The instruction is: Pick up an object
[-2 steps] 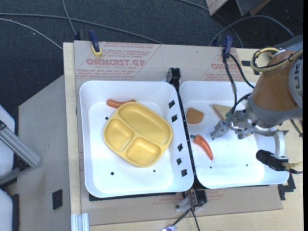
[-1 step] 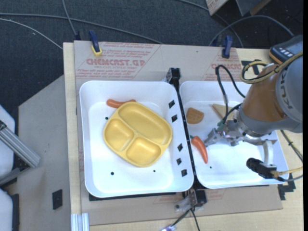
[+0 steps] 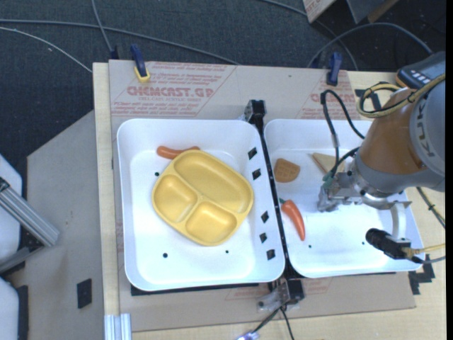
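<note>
Two small objects lie near the gripper (image 3: 330, 198): a chili (image 3: 294, 218) just left, a cookie (image 3: 286, 170) beyond. Finger state cannot be told; the chili is probably best approached along its length.

Arm (image 3: 417, 126): grey casing, wide orange band above wrist. Black and yellow cables looped alongside. Gripper (image 3: 331, 195): grey metal, small green mark.

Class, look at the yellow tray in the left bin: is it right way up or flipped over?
Right way up. The tray shows its three hollow compartments facing the camera, with raised dividers between them.
</note>
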